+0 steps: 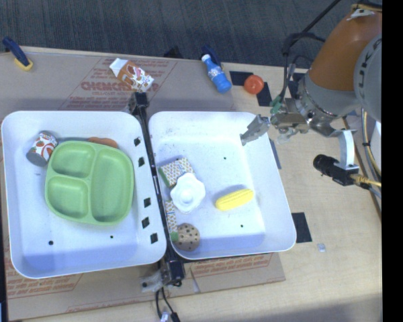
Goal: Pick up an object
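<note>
While apart from gripper (254, 130), corn (234, 198).

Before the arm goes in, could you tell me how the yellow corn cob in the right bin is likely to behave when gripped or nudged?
The yellow corn cob looks rounded and elongated, so a nudge would probably roll it across the right bin. Its glossy look suggests light, stiff plastic that might slip between fingers. It lies apart from its neighbours, so access seems easy.

Even, moderately bright overhead illumination; white bins (27, 247) slightly blue-tinted, soft shadows; overall focus mildly soft, frame corners dimmer.
</note>
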{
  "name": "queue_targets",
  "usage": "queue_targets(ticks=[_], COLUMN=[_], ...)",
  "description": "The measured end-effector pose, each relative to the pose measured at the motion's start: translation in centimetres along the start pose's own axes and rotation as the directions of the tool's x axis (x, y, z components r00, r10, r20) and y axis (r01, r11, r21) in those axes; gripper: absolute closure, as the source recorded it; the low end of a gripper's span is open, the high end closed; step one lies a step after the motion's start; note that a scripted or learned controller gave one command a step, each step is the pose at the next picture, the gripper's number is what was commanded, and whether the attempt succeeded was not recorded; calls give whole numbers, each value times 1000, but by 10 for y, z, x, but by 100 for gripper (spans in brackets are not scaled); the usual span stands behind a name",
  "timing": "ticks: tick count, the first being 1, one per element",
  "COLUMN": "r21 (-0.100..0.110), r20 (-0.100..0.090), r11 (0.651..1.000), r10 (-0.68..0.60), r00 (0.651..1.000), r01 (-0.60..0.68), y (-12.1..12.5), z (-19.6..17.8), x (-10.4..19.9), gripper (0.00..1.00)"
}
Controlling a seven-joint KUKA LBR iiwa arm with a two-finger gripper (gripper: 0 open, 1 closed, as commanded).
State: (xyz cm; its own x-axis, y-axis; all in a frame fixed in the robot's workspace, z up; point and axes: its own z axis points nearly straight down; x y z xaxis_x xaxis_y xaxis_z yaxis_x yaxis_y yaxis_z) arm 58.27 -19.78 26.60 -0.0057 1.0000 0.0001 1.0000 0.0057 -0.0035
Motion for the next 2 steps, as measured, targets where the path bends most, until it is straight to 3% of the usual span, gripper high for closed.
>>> queue_targets(ticks=[1, 2], r21=[2, 3], r20=[-1, -1], r11=[1000, 1000], r10=[-1, -2], r00=[1000, 1000], r01=[1, 2], y=[-57, -27], z=[64, 155], x=[24, 44], gripper=[0, 0])
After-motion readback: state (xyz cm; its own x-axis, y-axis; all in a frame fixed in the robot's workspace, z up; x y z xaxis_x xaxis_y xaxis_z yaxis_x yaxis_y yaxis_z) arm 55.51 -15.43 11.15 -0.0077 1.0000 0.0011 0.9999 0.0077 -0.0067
